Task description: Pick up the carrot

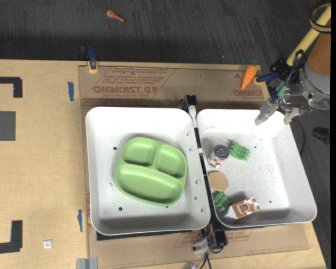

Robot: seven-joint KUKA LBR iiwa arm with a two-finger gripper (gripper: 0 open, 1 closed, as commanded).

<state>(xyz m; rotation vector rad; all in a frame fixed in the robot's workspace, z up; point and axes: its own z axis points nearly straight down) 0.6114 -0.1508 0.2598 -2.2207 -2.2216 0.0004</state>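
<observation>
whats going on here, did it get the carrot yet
Not yet. The carrot lies on the cardboard behind the right bin, outside both bins. The arm's pincer hangs open over that bin's back right corner with nothing between its fingers. Small toy foods sit along the right bin's left side, and a green divided plate lies in the left bin.

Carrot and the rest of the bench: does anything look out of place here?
Yes. The carrot lies outside both bins, on the cardboard beyond the right bin, while the gripper hangs over that bin's far corner. A small orange thing also lies on the dark floor past the bench.
</observation>
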